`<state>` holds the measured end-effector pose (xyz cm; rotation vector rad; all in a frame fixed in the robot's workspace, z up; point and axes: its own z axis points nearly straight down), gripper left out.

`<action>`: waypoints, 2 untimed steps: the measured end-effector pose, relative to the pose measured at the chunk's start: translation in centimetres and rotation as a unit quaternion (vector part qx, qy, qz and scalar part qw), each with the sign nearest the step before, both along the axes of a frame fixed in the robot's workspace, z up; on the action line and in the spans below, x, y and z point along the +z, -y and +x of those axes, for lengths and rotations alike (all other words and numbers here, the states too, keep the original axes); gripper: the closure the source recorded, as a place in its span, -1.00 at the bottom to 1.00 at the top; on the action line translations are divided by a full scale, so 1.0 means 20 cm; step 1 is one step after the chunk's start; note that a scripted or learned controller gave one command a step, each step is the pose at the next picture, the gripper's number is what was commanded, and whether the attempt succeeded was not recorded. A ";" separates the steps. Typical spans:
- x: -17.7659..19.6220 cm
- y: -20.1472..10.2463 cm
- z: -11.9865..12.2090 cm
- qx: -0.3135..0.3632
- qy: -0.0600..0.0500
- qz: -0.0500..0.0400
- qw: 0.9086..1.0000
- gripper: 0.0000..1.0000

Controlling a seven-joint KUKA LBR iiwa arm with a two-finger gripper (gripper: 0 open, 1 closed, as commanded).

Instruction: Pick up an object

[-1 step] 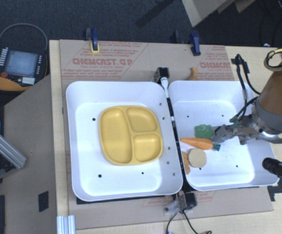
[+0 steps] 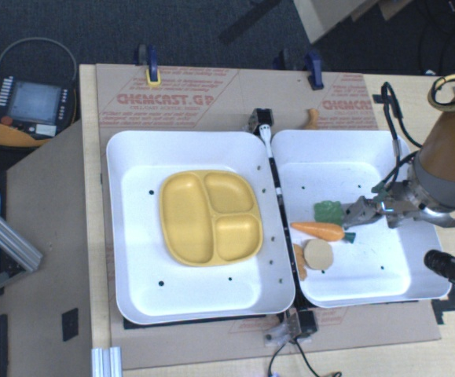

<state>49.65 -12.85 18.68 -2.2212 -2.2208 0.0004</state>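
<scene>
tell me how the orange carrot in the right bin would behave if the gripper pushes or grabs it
The tapered orange carrot looks smooth and round, so it may roll or pivot when pushed. Its narrow tip probably slips from the gripper; the thick end seems safer. It lies beside the round tan disc, which might get nudged.

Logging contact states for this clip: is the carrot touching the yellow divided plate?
Apart. The camera view shows the carrot in the right bin and the yellow divided plate in the left bin, the bin rims between them.

left bin (image 2: 129, 234): divided tray (image 2: 210, 217) | right bin (image 2: 368, 277): carrot (image 2: 317, 230), tool (image 2: 354, 214)
</scene>
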 end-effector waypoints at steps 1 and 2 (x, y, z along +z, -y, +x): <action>-0.26 0.05 0.01 -0.001 -0.002 0.001 1.000 -1.00; -0.53 0.05 0.01 -0.001 -0.002 0.001 1.000 -1.00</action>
